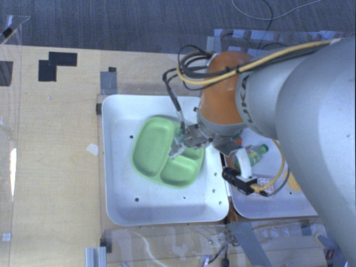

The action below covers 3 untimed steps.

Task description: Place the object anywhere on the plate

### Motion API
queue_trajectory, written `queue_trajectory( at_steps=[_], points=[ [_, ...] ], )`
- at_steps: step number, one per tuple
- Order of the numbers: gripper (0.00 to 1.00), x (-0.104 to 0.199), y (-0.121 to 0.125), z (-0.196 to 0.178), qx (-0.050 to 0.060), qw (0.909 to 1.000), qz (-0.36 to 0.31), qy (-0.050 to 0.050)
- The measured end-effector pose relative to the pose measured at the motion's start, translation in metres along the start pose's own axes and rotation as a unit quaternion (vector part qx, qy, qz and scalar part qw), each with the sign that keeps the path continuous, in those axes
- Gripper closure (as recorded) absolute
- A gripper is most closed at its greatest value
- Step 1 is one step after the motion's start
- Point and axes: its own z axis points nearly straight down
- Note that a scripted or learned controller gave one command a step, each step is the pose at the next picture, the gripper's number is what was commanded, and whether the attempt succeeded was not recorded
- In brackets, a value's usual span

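Observation:
A light green divided plate [158, 149] lies tilted in the left white bin [128, 204]. My gripper [179, 145] hangs over the plate's right side, near the ridge between its compartments. The grey arm with its orange band [222, 88] reaches in from the right and covers the plate's upper right corner. A small green and white object [255, 153] lies in the right bin, partly hidden under the wrist. No object shows clearly between the gripper's tips.
The right bin [278, 207] sits mostly beneath the arm, with a yellow-orange item [293, 183] at its right. Black and yellow cables [186, 71] loop off the wrist. Light wooden bench [50, 166] extends to the left of the bins.

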Motion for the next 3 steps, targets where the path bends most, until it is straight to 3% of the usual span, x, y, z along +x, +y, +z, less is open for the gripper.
queue_trajectory(
  at_steps=[1,2,3],
  points=[
    [0.00,-0.166,0.014,-0.028,0.001,0.9963,0.086,-0.001],
    [0.00,-0.090,0.024,-0.027,0.002,0.9976,0.069,0.000],
    [0.00,-0.062,-0.007,-0.036,0.003,0.9159,0.401,-0.001]
  ],
)
